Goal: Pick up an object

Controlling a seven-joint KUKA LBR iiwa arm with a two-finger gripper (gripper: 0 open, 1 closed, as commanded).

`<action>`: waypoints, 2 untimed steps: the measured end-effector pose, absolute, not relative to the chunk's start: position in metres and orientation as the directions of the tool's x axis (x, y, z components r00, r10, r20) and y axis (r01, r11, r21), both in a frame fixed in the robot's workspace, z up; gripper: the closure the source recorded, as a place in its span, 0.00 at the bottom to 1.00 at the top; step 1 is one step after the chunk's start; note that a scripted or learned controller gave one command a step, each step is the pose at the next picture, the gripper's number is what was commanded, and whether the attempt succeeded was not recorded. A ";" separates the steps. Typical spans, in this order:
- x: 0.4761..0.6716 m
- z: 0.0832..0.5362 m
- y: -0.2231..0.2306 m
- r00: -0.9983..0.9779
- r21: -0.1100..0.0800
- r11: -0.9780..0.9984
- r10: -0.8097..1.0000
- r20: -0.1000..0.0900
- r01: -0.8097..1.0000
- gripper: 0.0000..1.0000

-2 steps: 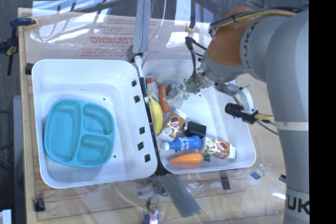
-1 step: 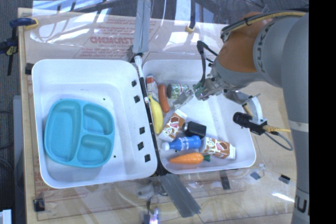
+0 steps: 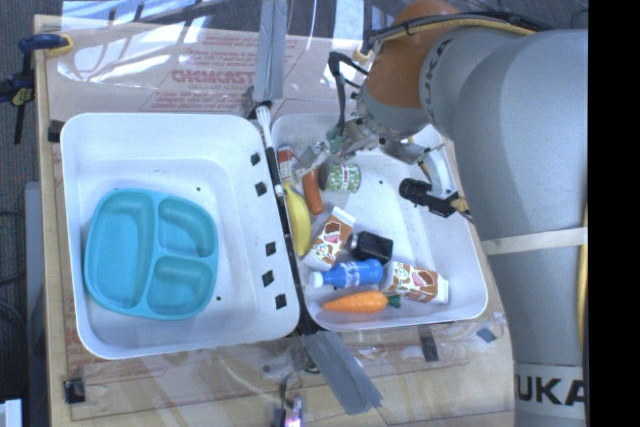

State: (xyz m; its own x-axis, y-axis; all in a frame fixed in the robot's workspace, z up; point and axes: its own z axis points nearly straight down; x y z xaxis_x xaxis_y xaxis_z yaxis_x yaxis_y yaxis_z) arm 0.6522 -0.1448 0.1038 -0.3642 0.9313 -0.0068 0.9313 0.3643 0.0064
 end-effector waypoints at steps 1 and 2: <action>0.653 0.114 -0.143 -0.371 0.006 0.371 0.929 -0.007 0.929 1.00; 0.653 0.114 -0.143 -0.371 0.005 0.371 0.928 -0.006 0.928 0.00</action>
